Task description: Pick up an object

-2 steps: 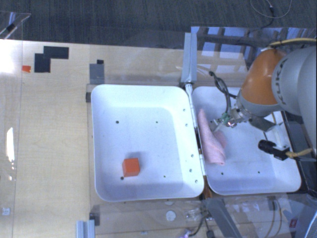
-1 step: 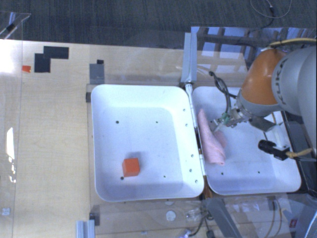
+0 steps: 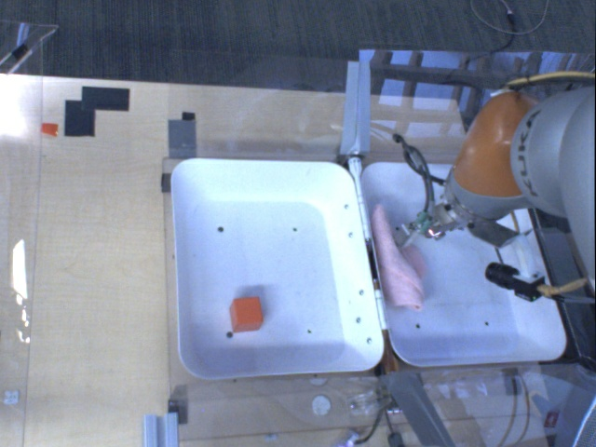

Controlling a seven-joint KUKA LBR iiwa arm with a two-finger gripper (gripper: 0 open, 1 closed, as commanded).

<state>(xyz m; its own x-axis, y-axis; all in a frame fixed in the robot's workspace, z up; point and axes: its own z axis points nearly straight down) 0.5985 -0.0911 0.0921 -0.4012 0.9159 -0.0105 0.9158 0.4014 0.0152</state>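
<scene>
A small orange cube (image 3: 247, 314) lies in the left bin (image 3: 196, 250), toward its front left. A long pink, soft-looking object (image 3: 397, 264) lies along the left side of the right bin (image 3: 484, 338), close to the divider. My gripper (image 3: 421, 227) hangs low over the right bin, at the upper right edge of the pink object. Whether it touches the pink object I cannot tell. The grey arm with its orange band (image 3: 492, 155) reaches in from the right.
The two white bins sit side by side on a pale wooden bench (image 3: 93, 277). A metal rail (image 3: 355, 110) stands behind the gap between them. Black and orange markers (image 3: 88, 110) lie on the bench at the far left.
</scene>
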